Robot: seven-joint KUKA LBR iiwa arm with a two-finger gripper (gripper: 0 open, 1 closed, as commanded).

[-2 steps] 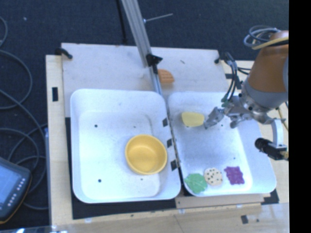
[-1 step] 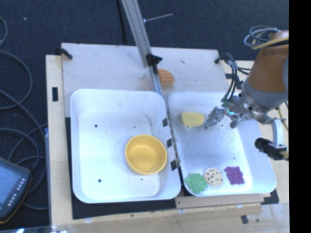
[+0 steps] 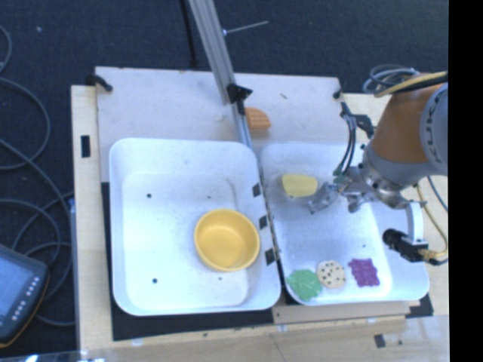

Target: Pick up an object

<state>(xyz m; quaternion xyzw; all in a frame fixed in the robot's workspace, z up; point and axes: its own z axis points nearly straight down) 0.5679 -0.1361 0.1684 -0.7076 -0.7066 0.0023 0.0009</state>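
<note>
My gripper (image 3: 323,199) hangs over the upper middle of the right bin (image 3: 343,236), reaching in from the right below the orange band. A pale yellow object (image 3: 299,185) lies just left of the gripper, near the bin's upper left. Along the bin's front edge lie a green piece (image 3: 304,283), a speckled cookie (image 3: 330,274) and a purple piece (image 3: 364,271). A yellow bowl (image 3: 226,239) sits upright in the left bin (image 3: 151,217), towards its right side. Nothing shows between the fingers.
A grey metal post (image 3: 215,47) slants up from the divider between the bins. An orange object (image 3: 257,119) lies on the bench behind the bins. Cables and a black connector (image 3: 400,242) hang by the arm at the right bin's right side.
</note>
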